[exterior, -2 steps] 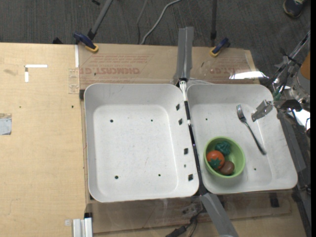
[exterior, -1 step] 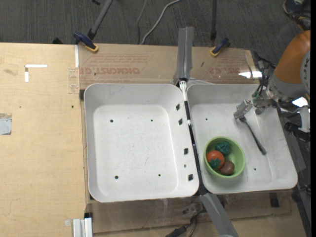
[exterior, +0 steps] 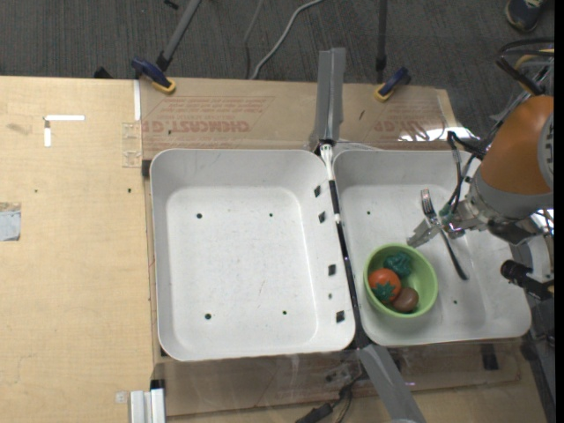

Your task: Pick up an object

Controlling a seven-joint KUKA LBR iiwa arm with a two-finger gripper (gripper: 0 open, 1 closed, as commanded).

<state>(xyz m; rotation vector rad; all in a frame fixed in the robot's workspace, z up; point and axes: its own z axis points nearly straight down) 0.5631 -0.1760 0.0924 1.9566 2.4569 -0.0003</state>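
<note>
Arm (exterior: 520,161) reaches in from right, over right bin (exterior: 493,324). Pincer (exterior: 434,218) low above bin floor, fingers spread, nothing between them. Green bowl (exterior: 403,280) sits near-left in right bin, just near of pincer; it holds an orange ball (exterior: 384,280), a brown piece (exterior: 406,300) and a teal piece (exterior: 398,259). Left bin (exterior: 167,263) beside it on table (exterior: 70,280).

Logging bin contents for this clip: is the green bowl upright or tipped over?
Upright. The green bowl sits in the right bin, rim up, holding small items.
</note>
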